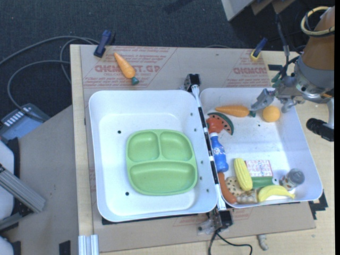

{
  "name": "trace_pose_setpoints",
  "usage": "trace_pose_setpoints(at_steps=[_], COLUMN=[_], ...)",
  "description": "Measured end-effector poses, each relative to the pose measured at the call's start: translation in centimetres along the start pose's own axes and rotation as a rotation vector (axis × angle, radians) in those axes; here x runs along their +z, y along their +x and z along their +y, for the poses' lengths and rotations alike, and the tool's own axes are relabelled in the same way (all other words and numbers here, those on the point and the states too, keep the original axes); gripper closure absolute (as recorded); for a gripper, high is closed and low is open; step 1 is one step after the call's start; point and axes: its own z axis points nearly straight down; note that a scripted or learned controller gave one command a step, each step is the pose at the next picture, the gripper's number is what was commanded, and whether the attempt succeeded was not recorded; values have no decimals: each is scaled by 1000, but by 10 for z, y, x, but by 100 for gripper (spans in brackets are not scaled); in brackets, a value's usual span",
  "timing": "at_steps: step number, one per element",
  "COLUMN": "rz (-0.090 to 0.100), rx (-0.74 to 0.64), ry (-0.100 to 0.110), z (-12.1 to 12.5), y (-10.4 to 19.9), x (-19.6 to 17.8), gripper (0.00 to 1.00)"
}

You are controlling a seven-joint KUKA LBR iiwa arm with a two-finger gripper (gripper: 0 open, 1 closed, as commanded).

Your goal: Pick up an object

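Camera view: pincer spread apart over the right bin, just above the orange ball, gripping nothing.

Cardboard sheet under the bins: red print, repeated, upper left of frame above left bin, partly legible approx "CHCM...ST. G.P", small line above it too fine to read. Same red print upper right, blurred. Small card in right bin, lower right: reddish print, unreadable.

My arm is grey with an orange band above the wrist. Dark cables run beside it. My gripper has grey metal fingers.
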Motion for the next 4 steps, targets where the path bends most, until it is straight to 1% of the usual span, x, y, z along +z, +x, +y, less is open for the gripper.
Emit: trace_pose_setpoints(at_steps=[1,2,3,4], rz=[17,-1,2,2], rx=[-4,-2,-2,-2], ry=[11,-2,1,0], z=[49,50,40,-13], y=[-48,-55,39,111], x=[108,95,76,6], gripper=[0,100,100,100])
